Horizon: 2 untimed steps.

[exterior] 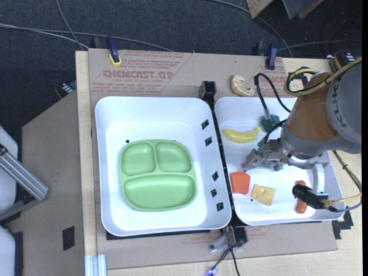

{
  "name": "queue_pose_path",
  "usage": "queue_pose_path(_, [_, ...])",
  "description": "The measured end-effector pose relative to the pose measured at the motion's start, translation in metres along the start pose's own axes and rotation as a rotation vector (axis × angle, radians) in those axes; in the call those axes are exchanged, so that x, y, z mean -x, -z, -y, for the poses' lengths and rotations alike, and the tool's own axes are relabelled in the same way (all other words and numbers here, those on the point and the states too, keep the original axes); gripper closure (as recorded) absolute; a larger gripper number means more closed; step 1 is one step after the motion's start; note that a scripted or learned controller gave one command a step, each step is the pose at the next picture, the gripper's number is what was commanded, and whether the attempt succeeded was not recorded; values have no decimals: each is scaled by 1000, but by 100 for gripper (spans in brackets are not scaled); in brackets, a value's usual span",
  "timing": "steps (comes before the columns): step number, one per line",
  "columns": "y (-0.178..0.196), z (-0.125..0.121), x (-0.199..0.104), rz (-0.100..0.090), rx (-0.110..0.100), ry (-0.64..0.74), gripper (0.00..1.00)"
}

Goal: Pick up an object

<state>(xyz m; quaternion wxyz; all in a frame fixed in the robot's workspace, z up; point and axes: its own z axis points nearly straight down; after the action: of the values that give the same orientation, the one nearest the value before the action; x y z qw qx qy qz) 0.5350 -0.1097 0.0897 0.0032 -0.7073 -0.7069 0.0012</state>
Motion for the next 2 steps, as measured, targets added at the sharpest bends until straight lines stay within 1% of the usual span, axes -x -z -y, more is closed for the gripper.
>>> queue_pose_path(1, [14, -1, 0, 1, 6, 0, 100])
queue_pose_path(2, [60, 5, -4, 3, 10, 2, 100])
